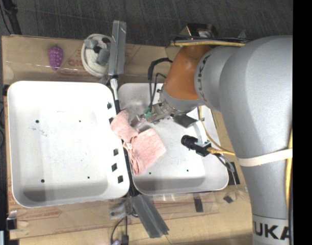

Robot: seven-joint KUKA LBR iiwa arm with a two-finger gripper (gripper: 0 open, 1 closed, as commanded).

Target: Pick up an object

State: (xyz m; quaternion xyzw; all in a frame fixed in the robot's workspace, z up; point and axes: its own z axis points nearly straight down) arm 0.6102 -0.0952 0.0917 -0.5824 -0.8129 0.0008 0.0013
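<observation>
Just below my gripper [144, 117] lies the pink cloth [140, 144]; whether my tips pinch it I cannot tell, so I'd lift slowly, straight up.

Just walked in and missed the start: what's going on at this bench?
A grey arm reaches in from the right over the right bin. Its gripper is down at a pink cloth that lies crumpled against that bin's left wall. Whether it has hold of the cloth is unclear from here. The left bin sits beside it. Behind the bins, on the bench, lie a purple object and a white coil.
</observation>
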